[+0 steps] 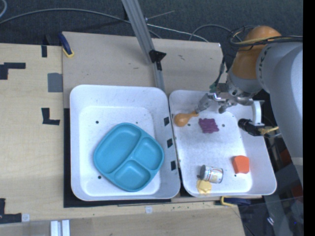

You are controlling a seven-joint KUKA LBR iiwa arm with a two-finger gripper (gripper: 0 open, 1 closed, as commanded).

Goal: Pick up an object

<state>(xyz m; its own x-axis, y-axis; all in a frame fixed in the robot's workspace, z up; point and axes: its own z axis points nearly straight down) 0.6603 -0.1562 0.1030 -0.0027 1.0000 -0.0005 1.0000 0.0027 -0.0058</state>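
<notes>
Open and empty near the right bin's (256,181) far edge, the gripper (213,103) could close between the pear (183,118) and grapes (208,125), catching neither.

Grey arm (283,77) w/ orange band (251,50)

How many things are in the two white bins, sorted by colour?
Blue: 1, the divided plate
Orange: 2, the pear-shaped toy and the block
Purple: 1, the bumpy cluster
Silver: 1, the small can
Yellow: 1, the small piece
Total: 6
</notes>
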